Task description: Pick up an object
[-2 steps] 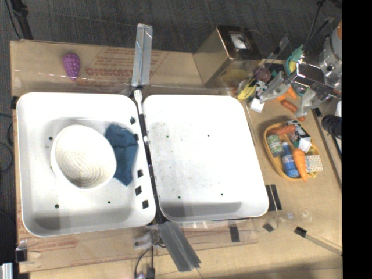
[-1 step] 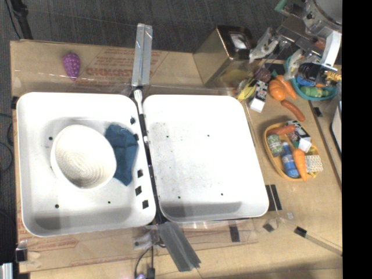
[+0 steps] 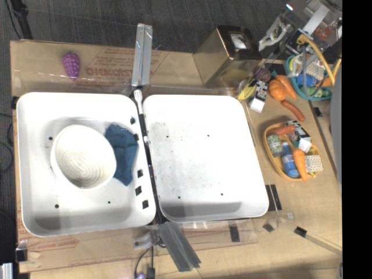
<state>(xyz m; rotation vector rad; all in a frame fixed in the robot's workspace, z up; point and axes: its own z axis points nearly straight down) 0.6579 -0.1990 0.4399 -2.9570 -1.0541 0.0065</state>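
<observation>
The desk [image 3: 192,63] is a brown board-like surface carrying two shallow white bins side by side, their inner rims meeting along a dark seam with small black tabs. The right bin [image 3: 250,156] is a smooth rounded-corner tray whose floor is speckled with faint dark marks, giving wide open room across its whole floor. The left bin [image 3: 29,156] has free floor along its near and far walls, while its middle is taken up. There lies a white hat [image 3: 84,156], a round domed shape with a ribbed or woven look, roughly circular so it has no clear long axis. Touching its right side is a blue cloth [image 3: 123,153], soft and crumpled, its long axis running from the far side toward the near side of the bin, close to the inner rim. On the desk to the right of the bins sits a small yellow basket [image 3: 268,150] of mixed toy items, well apart from both bins. Beyond the left bin lies a small purple bumpy object [image 3: 71,64]. At the top right corner is a clutter of cables and metal parts; whether the jaws are apart or together I cannot tell.
</observation>
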